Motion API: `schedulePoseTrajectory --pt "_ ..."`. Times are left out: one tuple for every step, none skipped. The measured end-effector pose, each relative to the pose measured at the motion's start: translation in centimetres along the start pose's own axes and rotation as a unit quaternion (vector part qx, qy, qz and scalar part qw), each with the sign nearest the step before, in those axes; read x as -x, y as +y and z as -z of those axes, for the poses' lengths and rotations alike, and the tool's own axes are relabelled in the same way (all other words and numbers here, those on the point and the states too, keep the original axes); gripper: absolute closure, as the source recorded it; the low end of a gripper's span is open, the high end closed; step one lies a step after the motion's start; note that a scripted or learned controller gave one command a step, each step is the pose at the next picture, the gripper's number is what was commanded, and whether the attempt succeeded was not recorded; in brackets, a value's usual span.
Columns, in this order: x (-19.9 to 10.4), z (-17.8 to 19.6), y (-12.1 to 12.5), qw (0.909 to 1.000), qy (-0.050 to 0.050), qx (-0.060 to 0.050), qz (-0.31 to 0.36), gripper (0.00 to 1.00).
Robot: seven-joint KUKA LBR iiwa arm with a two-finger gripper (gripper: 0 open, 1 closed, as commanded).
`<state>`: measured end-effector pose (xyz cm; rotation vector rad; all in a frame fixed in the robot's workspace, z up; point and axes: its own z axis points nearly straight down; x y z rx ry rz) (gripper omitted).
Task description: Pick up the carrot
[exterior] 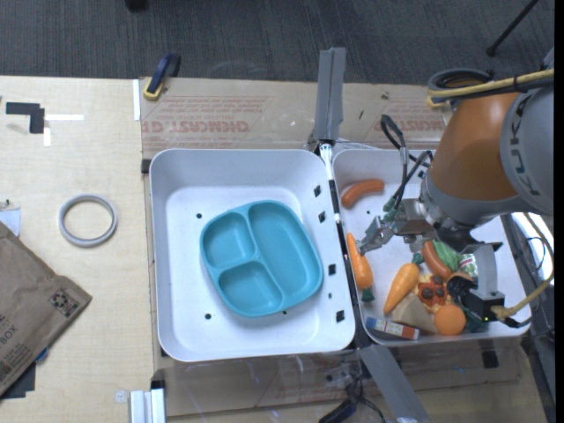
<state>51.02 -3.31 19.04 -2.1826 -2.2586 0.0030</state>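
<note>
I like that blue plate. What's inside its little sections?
Nothing shows in the blue plate's three sections, just bare blue. It lies in the left bin. What is underneath the plate is covered.

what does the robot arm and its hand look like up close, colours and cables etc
The arm is grey and rounded, with a broad orange band above the wrist. A yellow cable and black cables run along it. The hand is dark grey metal, small and angular.

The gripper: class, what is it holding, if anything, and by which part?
Nothing. The gripper hangs open over the right bin, with the carrot lying apart below it.
</note>
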Motion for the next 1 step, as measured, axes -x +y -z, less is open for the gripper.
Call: schedulePoseTrajectory --pt "4.62 -0.03 -3.18 0.9989 0.001 -0.001 0.047 0.00"
